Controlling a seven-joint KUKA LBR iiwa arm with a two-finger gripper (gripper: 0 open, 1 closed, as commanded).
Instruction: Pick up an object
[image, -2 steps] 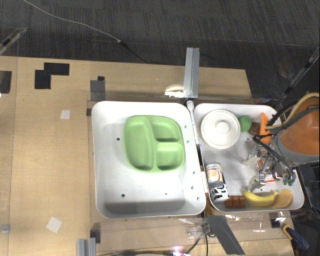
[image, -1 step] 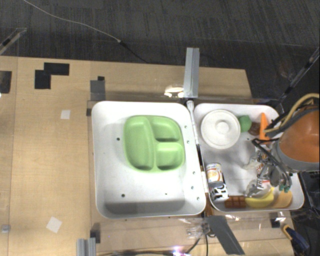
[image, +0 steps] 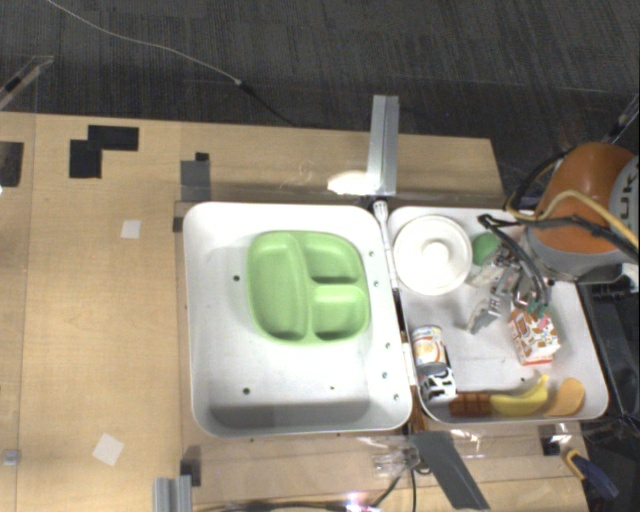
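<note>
My gripper (image: 499, 306) hangs over the middle of the right bin (image: 598, 392), reaching in from the right, open with nothing between its fingers. Just to its right lies a red and white carton (image: 534, 336). A small green object (image: 486, 247) sits just behind it, partly covered by the wrist cables. A white bowl (image: 432, 253) stands at the bin's back left. An orange and white can (image: 427, 348) and a black and white object (image: 438, 384) lie along the left wall. A banana (image: 520, 400), a brown stick (image: 468, 405) and a tan lump (image: 570, 395) lie at the front.
The left bin (image: 220, 390) holds a green divided plate (image: 305, 284). A metal post (image: 384, 145) stands behind the divider between the bins. The arm's orange band (image: 585, 195) overhangs the right bin's back right corner.
</note>
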